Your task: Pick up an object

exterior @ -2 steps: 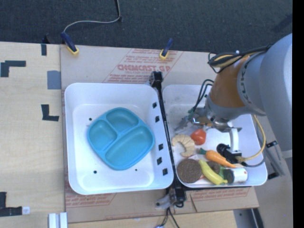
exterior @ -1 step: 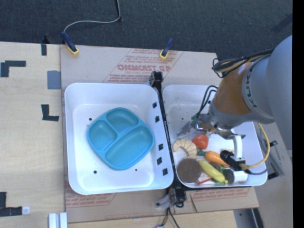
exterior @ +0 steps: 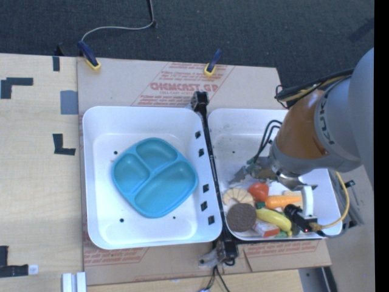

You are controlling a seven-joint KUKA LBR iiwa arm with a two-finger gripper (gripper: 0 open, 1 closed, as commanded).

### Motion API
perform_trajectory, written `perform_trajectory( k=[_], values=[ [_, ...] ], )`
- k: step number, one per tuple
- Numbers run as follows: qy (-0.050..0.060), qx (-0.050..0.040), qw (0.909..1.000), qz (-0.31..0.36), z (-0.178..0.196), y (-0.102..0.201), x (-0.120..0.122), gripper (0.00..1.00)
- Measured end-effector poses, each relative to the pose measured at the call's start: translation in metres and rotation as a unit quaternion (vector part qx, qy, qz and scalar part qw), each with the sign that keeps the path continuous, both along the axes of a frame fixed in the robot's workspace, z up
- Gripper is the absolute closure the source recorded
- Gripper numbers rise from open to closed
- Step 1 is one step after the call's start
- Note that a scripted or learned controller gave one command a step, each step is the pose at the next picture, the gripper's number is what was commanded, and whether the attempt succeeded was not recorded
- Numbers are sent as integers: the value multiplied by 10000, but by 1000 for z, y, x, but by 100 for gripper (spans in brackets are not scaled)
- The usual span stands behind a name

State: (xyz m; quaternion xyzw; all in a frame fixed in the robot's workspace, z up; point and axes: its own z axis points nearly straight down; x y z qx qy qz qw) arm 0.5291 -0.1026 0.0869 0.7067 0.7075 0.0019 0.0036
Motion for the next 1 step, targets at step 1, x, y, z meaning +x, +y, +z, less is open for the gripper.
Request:
perform_trajectory(
  k=[1],
  values=[
    [-2,-1,10000,-3,0,-3,-30,0]
  ],
)
